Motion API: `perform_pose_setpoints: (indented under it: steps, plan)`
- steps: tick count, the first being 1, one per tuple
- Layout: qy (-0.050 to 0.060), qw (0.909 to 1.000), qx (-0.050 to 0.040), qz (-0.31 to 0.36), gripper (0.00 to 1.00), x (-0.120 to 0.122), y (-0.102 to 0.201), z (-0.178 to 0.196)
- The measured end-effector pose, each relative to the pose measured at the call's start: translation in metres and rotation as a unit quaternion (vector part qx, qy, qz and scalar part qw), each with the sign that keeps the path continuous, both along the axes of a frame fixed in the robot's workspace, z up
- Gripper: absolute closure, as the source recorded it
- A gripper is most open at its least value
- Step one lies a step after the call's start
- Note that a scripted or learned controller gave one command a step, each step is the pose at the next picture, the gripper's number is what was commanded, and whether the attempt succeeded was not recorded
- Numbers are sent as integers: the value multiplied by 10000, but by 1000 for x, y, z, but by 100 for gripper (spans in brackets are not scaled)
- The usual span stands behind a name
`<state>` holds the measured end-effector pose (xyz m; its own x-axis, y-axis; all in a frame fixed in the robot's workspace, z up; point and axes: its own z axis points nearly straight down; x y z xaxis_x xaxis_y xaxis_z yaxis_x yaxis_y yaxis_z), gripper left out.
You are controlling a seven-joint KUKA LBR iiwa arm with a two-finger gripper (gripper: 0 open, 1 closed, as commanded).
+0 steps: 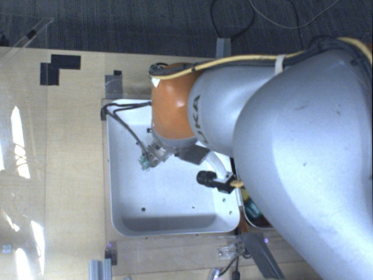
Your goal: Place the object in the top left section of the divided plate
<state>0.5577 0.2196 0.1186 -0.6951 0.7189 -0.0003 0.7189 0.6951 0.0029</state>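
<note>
The grey arm (291,127) comes in from the right and covers most of the right half of the camera view, so the right bin lies almost fully under it. Its thick body runs slanting from the lower right up to the left. It ends in the orange band (172,107), which hangs over the far right corner of the left bin (125,214). A yellow cable (233,60) runs along the top of the arm, and thin dark cables (125,121) go from the bin's far left corner to the wrist.

Below the orange band the gripper (195,156) points down into the left bin, close to its right wall. From above I see only its grey body, a small greenish part (144,161) on its left side and a black knob (206,178) with a yellow piece on its right. I cannot tell if the gripper is released or clenched, or if it grasps anything.

The object is hidden, so I cannot tell where it is, which way it points, or how it looks. A dark curved rim (254,214) shows from under the arm, just right of the left bin's near right corner. It may be the divided plate, but this is not sure. The visible floor of the left bin is plain white with a few small dark dots.
</note>
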Motion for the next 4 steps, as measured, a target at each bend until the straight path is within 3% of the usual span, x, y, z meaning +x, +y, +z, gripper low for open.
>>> perform_pose_setpoints:
  steps: [1,2,3,4]
  plan:
    - [-37,9995,17,313,100,11,-2,-28]
    - [-72,9969,25,782,100,-60,4,-27]
    - [-91,9931,8,1172,100,-64,12,-27]
    - [-98,9857,-17,1681,100,-64,-103,-27]
